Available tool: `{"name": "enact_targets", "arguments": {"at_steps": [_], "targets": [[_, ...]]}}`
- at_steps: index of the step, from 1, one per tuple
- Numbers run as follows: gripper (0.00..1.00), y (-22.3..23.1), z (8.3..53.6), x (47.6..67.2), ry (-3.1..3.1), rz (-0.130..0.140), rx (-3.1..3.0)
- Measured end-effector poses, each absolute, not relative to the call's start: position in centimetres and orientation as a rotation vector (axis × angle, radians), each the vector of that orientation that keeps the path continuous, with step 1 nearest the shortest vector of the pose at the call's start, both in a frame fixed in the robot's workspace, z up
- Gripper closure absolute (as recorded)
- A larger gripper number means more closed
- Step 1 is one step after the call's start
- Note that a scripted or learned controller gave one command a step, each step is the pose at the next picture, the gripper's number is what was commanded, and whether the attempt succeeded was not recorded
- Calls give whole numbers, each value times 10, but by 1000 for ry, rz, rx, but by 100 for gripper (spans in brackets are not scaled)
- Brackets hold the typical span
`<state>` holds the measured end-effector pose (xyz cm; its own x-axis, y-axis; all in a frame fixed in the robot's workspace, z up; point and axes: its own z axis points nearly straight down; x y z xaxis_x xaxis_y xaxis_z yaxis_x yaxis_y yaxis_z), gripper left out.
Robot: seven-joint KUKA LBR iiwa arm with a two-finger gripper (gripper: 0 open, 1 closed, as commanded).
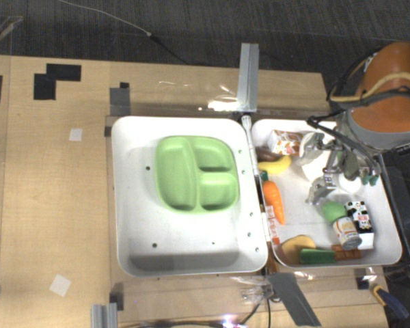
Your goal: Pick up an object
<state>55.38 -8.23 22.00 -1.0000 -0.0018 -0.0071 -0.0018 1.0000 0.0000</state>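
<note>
Two white bins side by side: left bin (130,183) with a green divided tray (195,173), right bin (389,244) with banana (277,165), carrot (273,200), green block (316,255), small can (346,229); gripper (326,182) low above right bin's middle, near carrot; jaw state impossible to tell
</note>
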Motion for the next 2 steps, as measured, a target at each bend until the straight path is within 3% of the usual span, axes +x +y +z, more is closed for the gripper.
{"name": "enact_targets", "arguments": {"at_steps": [1, 2], "targets": [[0, -95, 118, 597, 3114, -3, 109], [0, -89, 112, 578, 3055, -5, 293]]}}
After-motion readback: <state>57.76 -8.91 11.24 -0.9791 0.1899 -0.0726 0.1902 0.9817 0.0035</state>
